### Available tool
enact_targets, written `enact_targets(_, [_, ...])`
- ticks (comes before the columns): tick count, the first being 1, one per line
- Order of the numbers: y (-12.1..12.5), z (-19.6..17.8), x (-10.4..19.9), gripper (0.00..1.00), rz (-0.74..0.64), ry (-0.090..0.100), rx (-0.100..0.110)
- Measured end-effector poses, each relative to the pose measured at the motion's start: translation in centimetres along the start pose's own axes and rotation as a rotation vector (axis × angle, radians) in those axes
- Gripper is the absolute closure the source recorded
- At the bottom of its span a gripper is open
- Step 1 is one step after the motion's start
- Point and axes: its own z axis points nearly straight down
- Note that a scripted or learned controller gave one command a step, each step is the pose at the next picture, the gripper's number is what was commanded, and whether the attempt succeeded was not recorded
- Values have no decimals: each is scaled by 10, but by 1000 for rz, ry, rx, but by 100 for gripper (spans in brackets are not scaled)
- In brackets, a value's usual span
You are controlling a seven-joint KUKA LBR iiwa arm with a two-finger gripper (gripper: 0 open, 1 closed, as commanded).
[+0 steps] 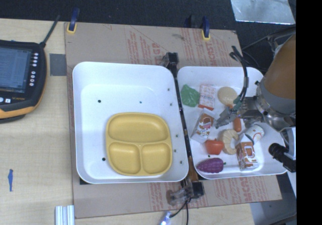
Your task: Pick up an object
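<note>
The gripper (224,120) hangs low in the right bin (188,75) — jaws apart, gripping nothing — with a red tomato (215,146) at its six o'clock.

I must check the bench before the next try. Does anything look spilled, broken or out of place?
Nothing looks spilled or broken. The yellow divided tray lies flat in the left bin. The toy foods lie jumbled in the right bin, some tilted, with the pincer low among them.

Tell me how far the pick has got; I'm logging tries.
Done: the gripper is down in the right bin, among the toy food. In hand: nothing visibly between its fingers. Left: close on an item, perhaps the red tomato, and lift.
</note>
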Motion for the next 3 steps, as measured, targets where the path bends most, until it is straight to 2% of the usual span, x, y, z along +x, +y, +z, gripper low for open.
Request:
enact_targets(1, [-6,132,-4,0,1,-3,-5])
enact_targets(2, [-7,123,-4,100,-5,-2,-1])
enact_targets(3, [-5,-19,42,100,-1,0,-3])
